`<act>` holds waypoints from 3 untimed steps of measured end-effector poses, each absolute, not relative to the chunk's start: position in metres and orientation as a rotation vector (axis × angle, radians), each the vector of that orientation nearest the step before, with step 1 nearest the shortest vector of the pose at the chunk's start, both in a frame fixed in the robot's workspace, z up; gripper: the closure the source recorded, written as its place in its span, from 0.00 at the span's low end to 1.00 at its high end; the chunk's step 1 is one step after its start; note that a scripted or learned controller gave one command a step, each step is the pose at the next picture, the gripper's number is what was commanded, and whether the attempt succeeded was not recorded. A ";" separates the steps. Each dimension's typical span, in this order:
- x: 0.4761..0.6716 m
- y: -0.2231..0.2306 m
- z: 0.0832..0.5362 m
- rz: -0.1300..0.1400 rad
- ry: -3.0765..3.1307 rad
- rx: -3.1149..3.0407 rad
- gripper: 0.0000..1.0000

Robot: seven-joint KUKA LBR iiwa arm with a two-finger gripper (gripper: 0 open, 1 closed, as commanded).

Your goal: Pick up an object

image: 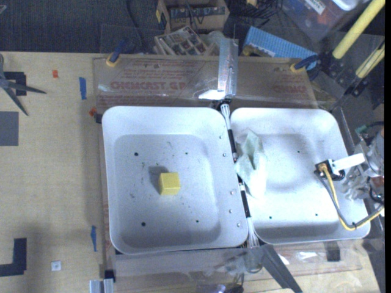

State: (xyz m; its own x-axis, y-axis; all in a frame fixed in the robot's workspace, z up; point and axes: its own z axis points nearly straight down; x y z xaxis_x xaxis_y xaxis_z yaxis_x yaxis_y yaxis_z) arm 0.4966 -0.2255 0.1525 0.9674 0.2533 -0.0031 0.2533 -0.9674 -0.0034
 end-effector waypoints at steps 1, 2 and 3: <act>0.514 -0.200 0.101 0.006 -0.314 -3.122 1.00; 0.580 -0.223 0.163 0.002 -0.319 -3.124 1.00; 0.584 -0.213 0.254 0.002 -0.320 -3.125 1.00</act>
State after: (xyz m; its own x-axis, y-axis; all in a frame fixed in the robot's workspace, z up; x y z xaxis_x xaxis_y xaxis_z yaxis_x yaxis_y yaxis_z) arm 0.5836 -0.2133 0.2537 0.9792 0.2028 -0.0010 0.2028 -0.9792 -0.0008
